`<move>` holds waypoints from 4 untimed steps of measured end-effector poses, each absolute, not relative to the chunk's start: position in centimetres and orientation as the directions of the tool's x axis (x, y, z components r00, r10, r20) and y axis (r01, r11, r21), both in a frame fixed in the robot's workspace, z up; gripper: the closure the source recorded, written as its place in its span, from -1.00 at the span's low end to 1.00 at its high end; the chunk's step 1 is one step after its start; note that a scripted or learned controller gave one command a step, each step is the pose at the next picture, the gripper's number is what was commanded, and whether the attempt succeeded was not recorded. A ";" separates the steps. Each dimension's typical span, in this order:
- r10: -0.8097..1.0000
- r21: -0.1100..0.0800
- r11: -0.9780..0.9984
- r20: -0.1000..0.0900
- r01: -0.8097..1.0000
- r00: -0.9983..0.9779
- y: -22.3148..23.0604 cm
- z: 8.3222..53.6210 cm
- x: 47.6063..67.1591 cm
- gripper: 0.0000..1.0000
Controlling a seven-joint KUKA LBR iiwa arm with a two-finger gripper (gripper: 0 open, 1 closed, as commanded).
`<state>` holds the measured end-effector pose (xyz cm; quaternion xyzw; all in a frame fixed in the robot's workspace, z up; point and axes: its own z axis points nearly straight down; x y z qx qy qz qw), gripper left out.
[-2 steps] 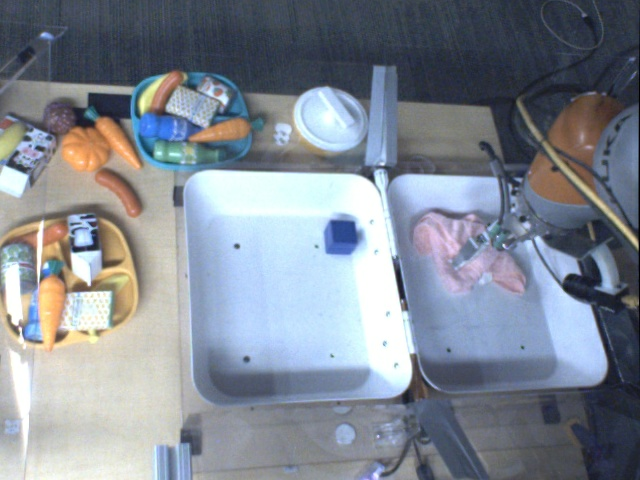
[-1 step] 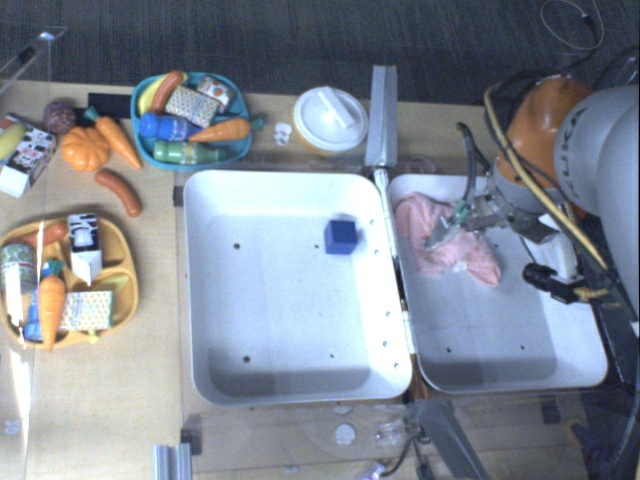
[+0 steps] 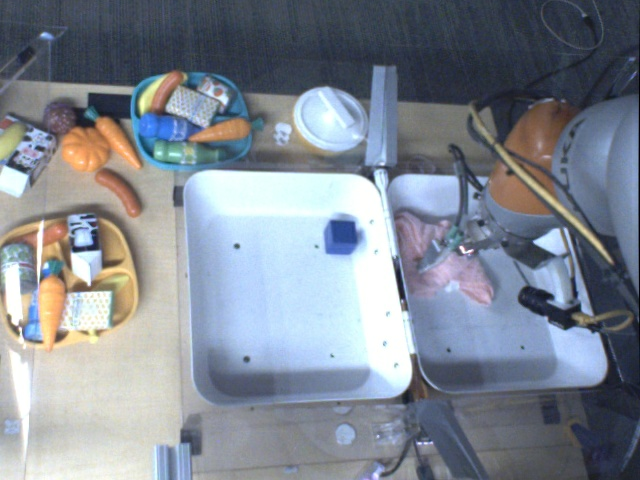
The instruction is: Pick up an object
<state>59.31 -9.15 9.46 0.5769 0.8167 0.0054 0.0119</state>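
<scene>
Reaching in from the right of the frame, the grey robot arm's gripper sits low over the soft pink cloth in the right white bin; whether it holds anything, I cannot tell. A small blue cube sits in the left white bin.

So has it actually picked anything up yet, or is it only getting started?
Nothing looks lifted yet. The blue cube sits alone in the left bin. The arm's tool is down in the right bin, at the pink cloth, which lies on the bin floor. Whether the tool has gripped it is unclear. Gripping and lifting remain.
</scene>
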 end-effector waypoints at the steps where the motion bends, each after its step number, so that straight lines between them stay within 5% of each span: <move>1: 0.932 0.015 0.363 -0.012 0.932 -0.363 -14.7 9.5 56.4 -1.00; 2: 0.994 0.020 0.107 -0.007 0.994 -0.107 -12.8 9.3 62.2 -1.00; 3: 0.989 0.021 0.149 -0.008 0.989 -0.148 -8.7 9.4 61.8 -1.00; 4: 0.967 0.022 0.255 -0.011 0.967 -0.255 -12.9 9.4 58.6 -1.00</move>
